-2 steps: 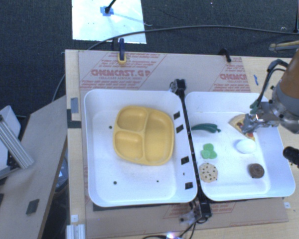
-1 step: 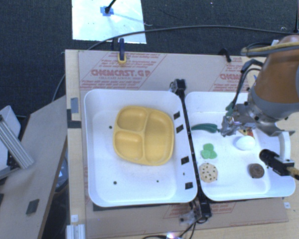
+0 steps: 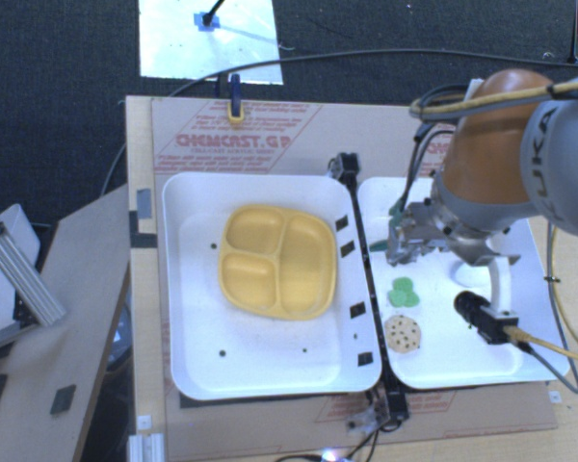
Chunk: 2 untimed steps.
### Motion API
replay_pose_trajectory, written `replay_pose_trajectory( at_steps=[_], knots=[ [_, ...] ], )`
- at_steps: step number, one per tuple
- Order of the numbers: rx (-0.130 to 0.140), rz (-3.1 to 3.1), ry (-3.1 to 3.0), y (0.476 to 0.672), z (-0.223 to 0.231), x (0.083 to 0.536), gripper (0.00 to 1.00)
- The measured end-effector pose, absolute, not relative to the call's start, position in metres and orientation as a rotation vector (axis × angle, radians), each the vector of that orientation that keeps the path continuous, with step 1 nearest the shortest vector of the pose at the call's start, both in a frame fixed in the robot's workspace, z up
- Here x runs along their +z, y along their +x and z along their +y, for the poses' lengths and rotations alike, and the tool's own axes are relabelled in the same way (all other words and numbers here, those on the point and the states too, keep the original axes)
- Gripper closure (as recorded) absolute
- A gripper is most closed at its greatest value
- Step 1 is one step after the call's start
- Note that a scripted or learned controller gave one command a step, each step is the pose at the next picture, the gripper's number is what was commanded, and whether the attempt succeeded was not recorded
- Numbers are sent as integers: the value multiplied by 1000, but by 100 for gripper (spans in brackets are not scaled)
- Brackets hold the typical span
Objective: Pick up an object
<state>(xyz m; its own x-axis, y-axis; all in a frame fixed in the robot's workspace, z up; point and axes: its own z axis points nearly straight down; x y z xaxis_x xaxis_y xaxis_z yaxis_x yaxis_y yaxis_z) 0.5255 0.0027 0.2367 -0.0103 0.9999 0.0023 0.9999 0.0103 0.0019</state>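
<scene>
- Two shallow white bins sit side by side on a printed cardboard sheet (image 3: 260,133), the left bin (image 3: 191,345) and the right bin (image 3: 443,359) meeting along a shared edge, which keeps everything within the arm's reach.
- One yellow plate (image 3: 275,261) with divided sections lies flat near the middle of the left bin, apart from every wall. It is wide and low, so I judge it an awkward thing for a narrow grab.
- In the right bin, close to the shared edge, lie a small green piece (image 3: 403,293) and, just below it in the view, a round speckled cookie (image 3: 403,333). They lie near each other but do not touch.
- The grey arm (image 3: 491,152) comes in from the right and bends down over the right bin, which puts the gripper (image 3: 403,248) low over the bin's left part, just above the green piece in the view.
- Whether the gripper is apart or together I cannot tell, since the wrist's bulk hides it from this slant. I see nothing held.
- Judging from where the gripper hangs, the green piece is the likeliest target and the pick is not yet done.
- The main risk, as I see it, is the bin wall close by and a flat, thin target that gives little to clamp.
</scene>
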Motion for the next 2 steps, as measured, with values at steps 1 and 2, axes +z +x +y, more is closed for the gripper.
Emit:
replay_pose_trajectory(
  at_steps=[1,2],
  knots=[
    [-3,-2231,-2211,515,52,223,100],
    [-3,-2232,-2210,510,103,231,100]
  ],
)
